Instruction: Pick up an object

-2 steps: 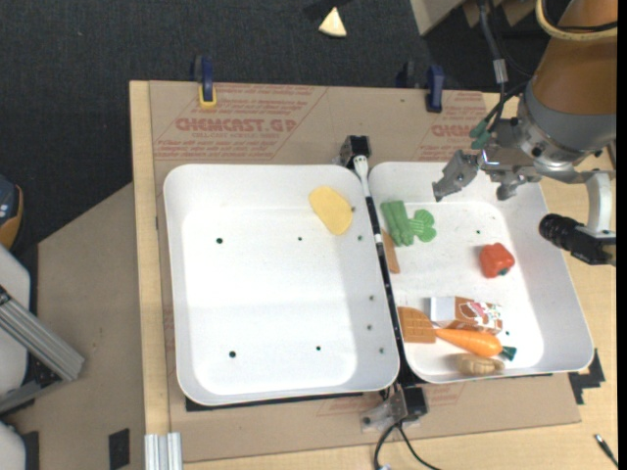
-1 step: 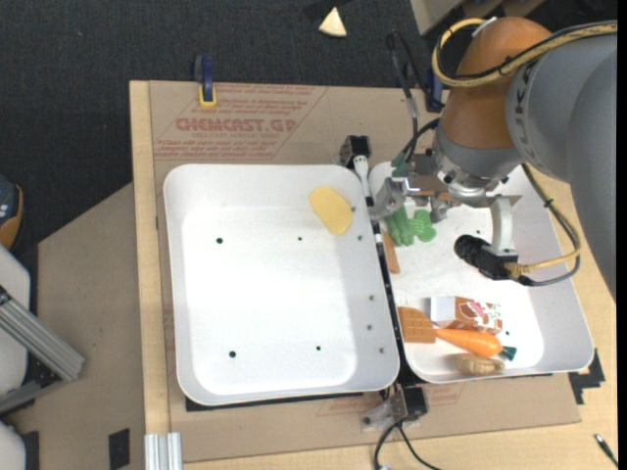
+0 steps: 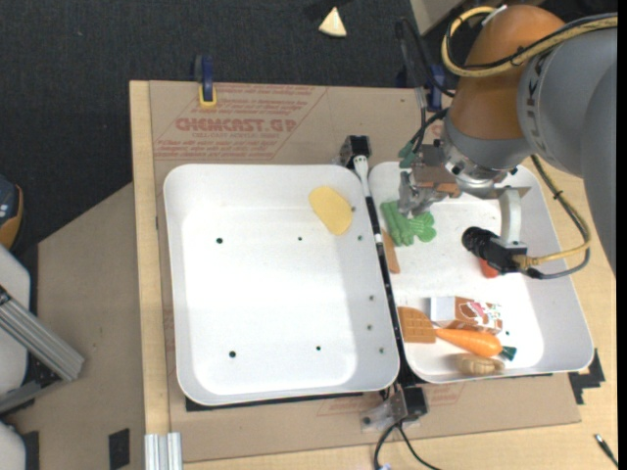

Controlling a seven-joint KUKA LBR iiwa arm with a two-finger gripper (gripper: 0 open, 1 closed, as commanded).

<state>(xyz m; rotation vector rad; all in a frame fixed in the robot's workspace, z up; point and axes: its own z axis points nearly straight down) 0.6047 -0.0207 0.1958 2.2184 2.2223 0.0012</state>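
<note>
Two shallow white bins sit side by side on our bench, which is covered by a brown cardboard sheet [image 3: 245,116] printed with red lettering. We see the left bin [image 3: 196,262] holding a single thing, a pale yellow sponge-like piece [image 3: 331,209] lying near its upper right corner, close to the wall it shares with its neighbour. The right bin [image 3: 558,331] is the crowded one. Toward its near end we find a toy carrot [image 3: 470,342], orange with a green tip, lying flat; an orange waffle-like wedge [image 3: 415,325] lies just left of it, a small printed packet [image 3: 474,312] just behind it, and a tan piece [image 3: 476,365] in front of it. Along the dividing wall rests a thin brown stick [image 3: 390,253]. Farther back lies a green toy [image 3: 409,223], lumpy and leafy in shape, near the wall between the bins.

Our arm comes in from the right, its orange band [image 3: 500,67] above the grey wrist, and the gripper [image 3: 419,196] is down over the far end of the right bin, right at the upper edge of the green toy. At this slant we cannot tell how its hand is set, nor whether it touches the toy. A black and red fitting [image 3: 490,248] hangs beside the wrist, over the bin floor.
</note>
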